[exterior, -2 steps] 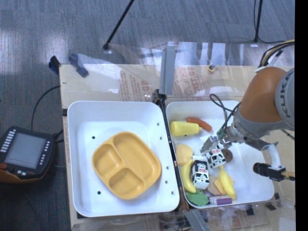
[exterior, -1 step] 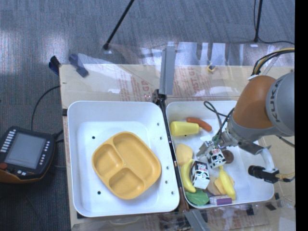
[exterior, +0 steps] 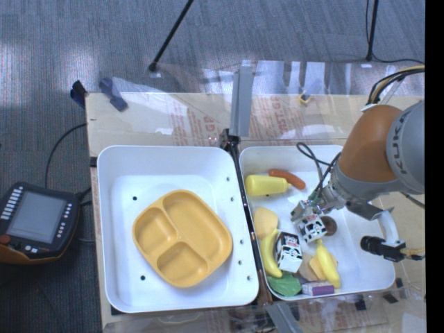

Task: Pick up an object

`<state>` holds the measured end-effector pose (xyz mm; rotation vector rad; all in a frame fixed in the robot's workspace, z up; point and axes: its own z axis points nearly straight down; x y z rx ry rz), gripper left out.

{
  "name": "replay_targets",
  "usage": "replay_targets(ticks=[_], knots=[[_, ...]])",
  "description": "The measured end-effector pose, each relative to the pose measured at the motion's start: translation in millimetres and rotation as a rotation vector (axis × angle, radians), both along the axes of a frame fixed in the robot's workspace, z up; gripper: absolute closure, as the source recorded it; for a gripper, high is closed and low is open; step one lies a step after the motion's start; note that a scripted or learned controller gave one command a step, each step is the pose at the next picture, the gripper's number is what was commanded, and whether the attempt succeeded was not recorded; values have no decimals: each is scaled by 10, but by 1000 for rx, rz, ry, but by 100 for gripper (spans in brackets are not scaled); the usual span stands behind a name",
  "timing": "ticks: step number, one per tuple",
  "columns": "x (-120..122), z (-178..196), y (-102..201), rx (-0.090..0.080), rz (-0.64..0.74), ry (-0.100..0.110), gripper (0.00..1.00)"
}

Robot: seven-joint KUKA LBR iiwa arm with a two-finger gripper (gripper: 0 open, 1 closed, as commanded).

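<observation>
I am hovering the gripper [exterior: 310,217] over a small cow-print carton [exterior: 313,229] just right of the banana [exterior: 268,254]; I cannot tell its opening. Carton looks light, stiff; I'd pinch its flat sides.

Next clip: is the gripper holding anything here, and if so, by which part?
It cannot be told. The gripper is low in the right bin, right at a black-and-white carton, but the view doesn't show the carton between its fingers.

The grey KUKA arm with its orange band [exterior: 371,144] reaches in from the right, wrist angled down-left, its two-finger gripper [exterior: 310,220] held low, pointing downward.
</observation>
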<state>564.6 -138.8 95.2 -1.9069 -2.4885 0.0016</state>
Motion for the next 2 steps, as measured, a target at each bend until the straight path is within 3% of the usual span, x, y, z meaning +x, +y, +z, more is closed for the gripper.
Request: replay_targets(ticks=[1, 2], knots=[[426, 1284, 259, -4, -31, -16, 100], [398, 1217, 256, -3, -33, -3, 0]])
